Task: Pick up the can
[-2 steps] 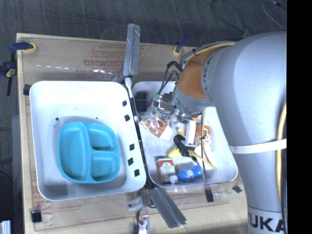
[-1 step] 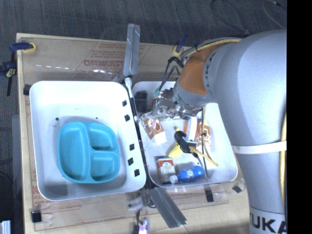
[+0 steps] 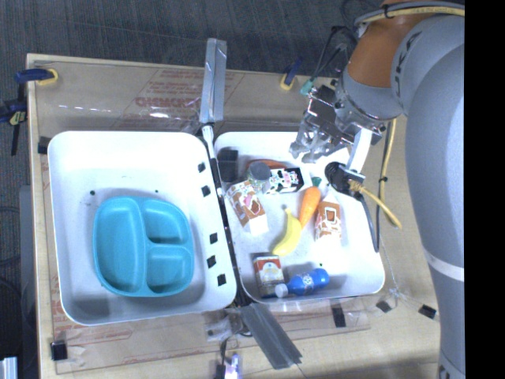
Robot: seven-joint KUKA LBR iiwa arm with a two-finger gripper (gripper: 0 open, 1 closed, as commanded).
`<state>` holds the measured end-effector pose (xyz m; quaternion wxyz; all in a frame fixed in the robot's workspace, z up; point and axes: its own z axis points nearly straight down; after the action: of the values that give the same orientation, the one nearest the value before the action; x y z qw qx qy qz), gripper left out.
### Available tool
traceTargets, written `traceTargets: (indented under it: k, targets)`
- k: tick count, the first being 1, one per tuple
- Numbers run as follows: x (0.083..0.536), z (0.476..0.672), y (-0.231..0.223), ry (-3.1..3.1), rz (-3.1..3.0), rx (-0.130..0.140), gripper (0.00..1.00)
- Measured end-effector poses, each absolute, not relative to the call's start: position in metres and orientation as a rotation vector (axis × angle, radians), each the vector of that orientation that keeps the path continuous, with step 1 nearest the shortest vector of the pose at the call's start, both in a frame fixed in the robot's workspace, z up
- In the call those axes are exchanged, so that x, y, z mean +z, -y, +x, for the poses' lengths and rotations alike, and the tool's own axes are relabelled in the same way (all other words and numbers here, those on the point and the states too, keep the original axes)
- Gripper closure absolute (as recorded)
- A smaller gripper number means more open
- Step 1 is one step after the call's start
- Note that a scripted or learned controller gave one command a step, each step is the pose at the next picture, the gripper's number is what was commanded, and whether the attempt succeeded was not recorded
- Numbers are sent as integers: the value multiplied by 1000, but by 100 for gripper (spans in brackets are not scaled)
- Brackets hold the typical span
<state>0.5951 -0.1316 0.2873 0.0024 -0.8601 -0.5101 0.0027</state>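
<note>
The two-finger gripper [image 3: 316, 144] hangs over the far rim of the right-hand white bin [image 3: 377, 268], its metal fingers pointing down with nothing between them; the gap between them looks narrow, though their tips blur against the white rim. It seems poised there because the crowded contents lie just below and to the side of it.

The task's small grey metal can [image 3: 259, 170] stands upright a little down and to the left of the gripper, touching a black-and-white patterned carton [image 3: 286, 180]. Directly below the gripper lies an orange carrot [image 3: 310, 204], with a yellow banana [image 3: 290, 233] beyond it and two white-and-brown printed cartons [image 3: 247, 206] [image 3: 328, 220] on either side. Farthest from the gripper sit a blue bottle [image 3: 304, 282] and a red-labelled box [image 3: 268, 272].

Well to the gripper's left, the other white bin [image 3: 67, 152] holds a turquoise divided plastic tray [image 3: 144, 245].
</note>
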Motion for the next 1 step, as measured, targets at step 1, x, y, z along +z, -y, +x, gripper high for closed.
traceTargets:
  k: [1]
  targets:
    - [287,595,131,1601,-2696,11,0]
